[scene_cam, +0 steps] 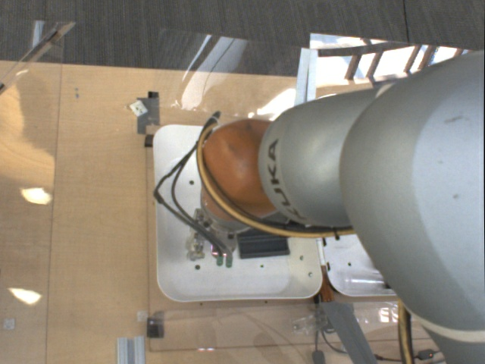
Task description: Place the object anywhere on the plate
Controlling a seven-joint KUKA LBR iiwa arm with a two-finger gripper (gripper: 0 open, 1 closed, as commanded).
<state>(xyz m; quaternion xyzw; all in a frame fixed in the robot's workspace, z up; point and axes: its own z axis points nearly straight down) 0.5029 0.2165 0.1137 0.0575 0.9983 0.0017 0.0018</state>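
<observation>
My grey arm reaches in from the right and covers much of the left white bin. Its orange band sits over the bin's middle. Below the band, the gripper hangs over the bin's front half, seen almost from straight above, with a black block beside it on the right. The arm hides whatever lies under it in the bin. Black and yellow cables loop off the wrist to the left.
The right bin peeks out under the arm at the lower right. A small black bracket stands at the left bin's far left corner and another near its front. Bare wooden bench stretches to the left.
</observation>
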